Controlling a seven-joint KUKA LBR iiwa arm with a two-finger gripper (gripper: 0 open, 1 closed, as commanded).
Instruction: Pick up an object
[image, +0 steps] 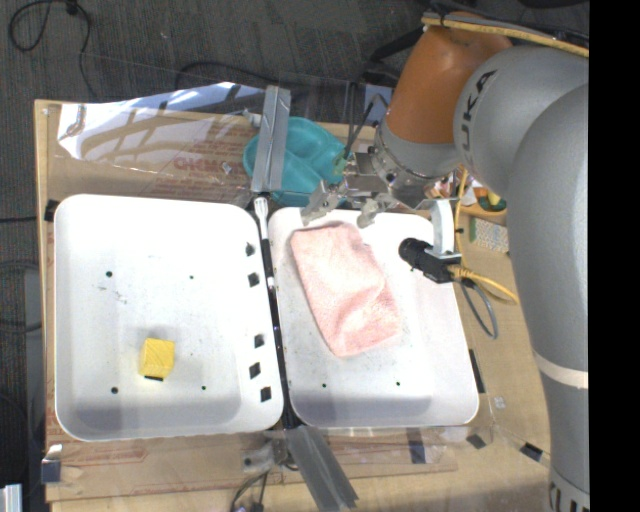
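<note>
1. The arm (520, 200) is cut off by the top and bottom edges of the view; its grey bulk hides the bench's right edge and the right bin's (440, 395) far right corner.
2. The teal object (300, 160) beyond the bins' far edge is partly hidden by the upright metal divider (270, 140) and by the gripper (340, 205); what it is cannot be told.
3. The printing on the clear plastic sheet (150, 135) at the bench's far left is too faint to read.
4. The small coloured items (485, 200) beside the wrist are too small to identify.
</note>
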